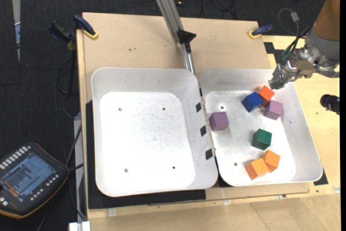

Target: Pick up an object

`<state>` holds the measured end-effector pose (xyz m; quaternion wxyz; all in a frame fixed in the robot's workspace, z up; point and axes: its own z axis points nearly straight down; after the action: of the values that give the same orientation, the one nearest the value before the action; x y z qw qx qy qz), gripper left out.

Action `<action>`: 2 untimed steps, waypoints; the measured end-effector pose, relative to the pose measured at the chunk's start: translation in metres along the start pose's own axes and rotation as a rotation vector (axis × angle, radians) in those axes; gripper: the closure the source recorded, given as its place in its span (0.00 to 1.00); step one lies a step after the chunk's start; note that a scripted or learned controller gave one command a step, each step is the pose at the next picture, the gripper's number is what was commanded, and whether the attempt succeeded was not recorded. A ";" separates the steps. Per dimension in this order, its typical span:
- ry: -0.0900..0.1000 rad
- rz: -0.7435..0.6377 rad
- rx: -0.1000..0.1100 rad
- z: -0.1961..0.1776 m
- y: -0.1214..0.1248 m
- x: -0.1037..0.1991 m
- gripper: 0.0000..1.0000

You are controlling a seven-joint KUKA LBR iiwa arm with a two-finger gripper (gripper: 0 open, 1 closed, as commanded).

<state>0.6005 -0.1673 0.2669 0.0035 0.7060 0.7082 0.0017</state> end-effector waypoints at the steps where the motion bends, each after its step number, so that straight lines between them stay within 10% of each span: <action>1: 0.004 -0.005 0.007 0.003 0.003 0.058 1.00; 2: 0.004 -0.005 0.010 0.018 -0.007 0.110 1.00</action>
<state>0.5931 -0.0569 0.2482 -0.0015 0.7043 0.7099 -0.0001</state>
